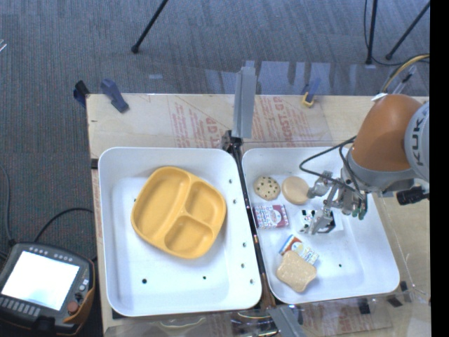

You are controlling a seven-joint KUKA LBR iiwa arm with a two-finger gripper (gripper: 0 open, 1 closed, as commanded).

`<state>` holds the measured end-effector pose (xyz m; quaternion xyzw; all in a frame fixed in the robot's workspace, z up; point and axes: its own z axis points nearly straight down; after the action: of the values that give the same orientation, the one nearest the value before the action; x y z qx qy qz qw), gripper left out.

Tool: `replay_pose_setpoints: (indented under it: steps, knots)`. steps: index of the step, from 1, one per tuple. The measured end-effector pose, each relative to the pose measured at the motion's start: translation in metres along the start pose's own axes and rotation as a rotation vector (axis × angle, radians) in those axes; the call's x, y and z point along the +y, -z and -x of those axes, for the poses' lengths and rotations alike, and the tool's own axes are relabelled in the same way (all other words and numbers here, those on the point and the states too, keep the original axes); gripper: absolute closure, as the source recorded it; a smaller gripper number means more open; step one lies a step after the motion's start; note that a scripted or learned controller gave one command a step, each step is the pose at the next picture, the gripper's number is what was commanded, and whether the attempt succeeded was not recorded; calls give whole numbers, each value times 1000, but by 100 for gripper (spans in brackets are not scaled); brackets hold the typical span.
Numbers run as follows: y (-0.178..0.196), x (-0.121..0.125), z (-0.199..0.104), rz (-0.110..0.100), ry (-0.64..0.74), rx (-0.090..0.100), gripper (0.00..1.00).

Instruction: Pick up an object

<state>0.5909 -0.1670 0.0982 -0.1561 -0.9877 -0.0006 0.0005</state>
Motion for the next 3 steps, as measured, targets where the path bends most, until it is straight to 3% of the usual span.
replay_pose_setpoints:
  steps: [1,2,3]
  knots:
    - [-10,15,26,0,-513,-2,0]
    - [-10,-24,60,-1,-580,-2,0]
    - [58,42,-16,5,-653,-6,0]
